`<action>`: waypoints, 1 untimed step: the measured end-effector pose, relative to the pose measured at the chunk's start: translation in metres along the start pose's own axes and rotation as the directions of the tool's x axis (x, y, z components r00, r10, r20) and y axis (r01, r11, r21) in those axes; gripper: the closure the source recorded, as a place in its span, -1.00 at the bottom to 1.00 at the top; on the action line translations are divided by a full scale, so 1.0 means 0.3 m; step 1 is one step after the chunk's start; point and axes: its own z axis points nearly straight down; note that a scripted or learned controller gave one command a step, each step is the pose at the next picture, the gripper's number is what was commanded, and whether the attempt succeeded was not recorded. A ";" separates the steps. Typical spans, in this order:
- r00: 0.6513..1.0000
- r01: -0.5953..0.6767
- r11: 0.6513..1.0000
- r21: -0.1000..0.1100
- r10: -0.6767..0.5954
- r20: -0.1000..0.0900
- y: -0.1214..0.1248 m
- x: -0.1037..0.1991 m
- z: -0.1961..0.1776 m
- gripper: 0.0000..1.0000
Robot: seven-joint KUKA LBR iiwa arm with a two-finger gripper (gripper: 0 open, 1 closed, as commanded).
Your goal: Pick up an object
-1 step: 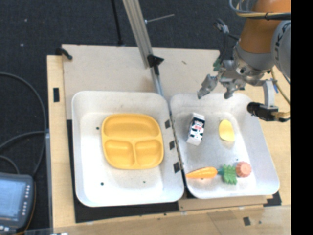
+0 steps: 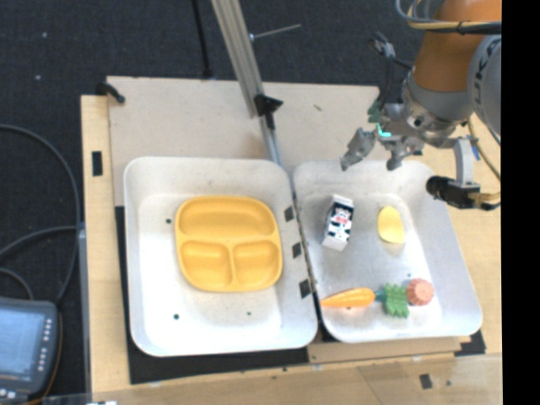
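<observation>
Two tool (image 2: 376,156) fingers spread wide, holding nothing, above the milk carton (image 2: 338,223).

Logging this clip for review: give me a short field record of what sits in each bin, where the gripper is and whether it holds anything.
left bin: yellow divided tray
right bin: small white carton, yellow oval piece, toy carrot, green piece touching pink piece
gripper: above the right bin's far edge, fingers open
held: nothing between the fingers
task status: no object picked up yet
</observation>
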 end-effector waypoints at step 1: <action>1.000 -0.003 1.000 0.005 0.003 0.001 -0.030 0.015 0.167 -1.00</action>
